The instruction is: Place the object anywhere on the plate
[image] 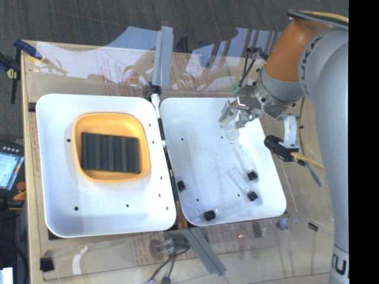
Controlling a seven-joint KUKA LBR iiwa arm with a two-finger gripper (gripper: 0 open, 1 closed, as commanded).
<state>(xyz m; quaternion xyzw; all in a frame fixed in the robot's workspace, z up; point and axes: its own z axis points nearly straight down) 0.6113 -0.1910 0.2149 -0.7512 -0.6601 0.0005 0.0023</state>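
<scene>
A yellow plate [109, 123] with a dark ribbed insert lies in the left bin [59, 206]. In the right bin [195, 135], three clear tubes with black caps lie at the lower right: one [244, 161], another [240, 185] and a third [218, 212] near the front wall. My gripper [232, 117] hangs over the upper right part of the right bin. Just beneath it is a clear rounded shape [231, 134], and I cannot tell whether this is held or lying on the bin floor.
A small black piece [180, 186] lies by the left wall of the right bin. The ridge between the bins [161, 141] runs front to back. The grey arm [320, 99] fills the right side.
</scene>
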